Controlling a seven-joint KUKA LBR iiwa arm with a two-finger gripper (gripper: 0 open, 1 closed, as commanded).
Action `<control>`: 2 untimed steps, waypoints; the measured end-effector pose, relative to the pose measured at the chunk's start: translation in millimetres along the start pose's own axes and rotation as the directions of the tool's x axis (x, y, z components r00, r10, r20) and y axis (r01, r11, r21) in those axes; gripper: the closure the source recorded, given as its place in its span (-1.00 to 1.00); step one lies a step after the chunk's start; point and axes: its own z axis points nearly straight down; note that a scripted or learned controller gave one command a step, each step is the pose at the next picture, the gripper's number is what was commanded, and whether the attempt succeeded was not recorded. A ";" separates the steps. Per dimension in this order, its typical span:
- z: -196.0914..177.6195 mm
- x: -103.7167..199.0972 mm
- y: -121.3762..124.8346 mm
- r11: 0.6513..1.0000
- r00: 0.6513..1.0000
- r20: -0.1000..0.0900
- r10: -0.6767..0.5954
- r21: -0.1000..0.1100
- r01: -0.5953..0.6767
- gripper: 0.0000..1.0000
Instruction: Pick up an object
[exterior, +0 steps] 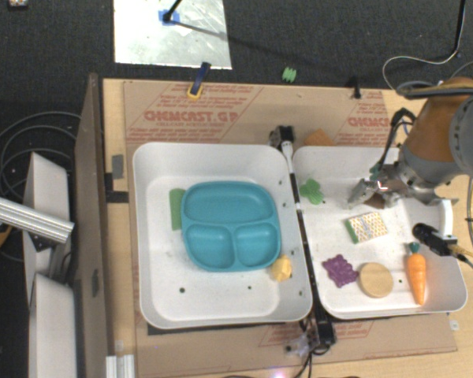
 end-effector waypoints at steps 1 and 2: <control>-37.2 31.0 -49.0 1.000 1.000 -0.001 0.002 0.002 -0.002 -1.00; 0.7 22.7 -14.9 1.000 1.000 0.002 -0.002 -0.006 0.002 -1.00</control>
